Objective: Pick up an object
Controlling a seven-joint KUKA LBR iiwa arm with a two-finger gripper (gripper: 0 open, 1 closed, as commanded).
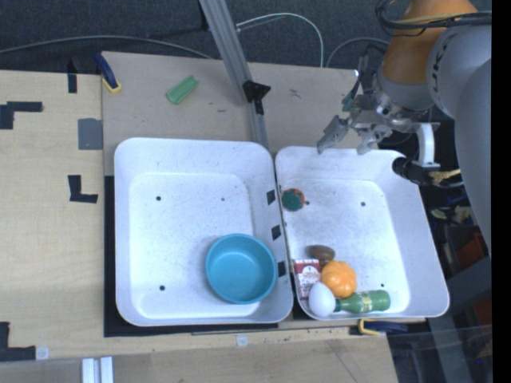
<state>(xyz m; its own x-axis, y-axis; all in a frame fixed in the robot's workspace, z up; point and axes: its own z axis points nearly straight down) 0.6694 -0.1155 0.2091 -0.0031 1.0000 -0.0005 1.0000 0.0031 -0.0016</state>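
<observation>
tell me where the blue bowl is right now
The blue bowl sits in the left bin, at its near right corner, close to the wall shared with the right bin.

grey arm [471, 70] with an orange band, black cables, metal hand [350, 144].

Grey arm's hand [349, 140] with fingers spread, holding nothing, above the far rim of the right bin [415, 214], orange ball [338, 278], white egg [321, 300], green bottle [363, 302] in its near corner, blue bowl [239, 267] in the left bin [160, 214], 2 bins on the surface [48, 214]
</observation>
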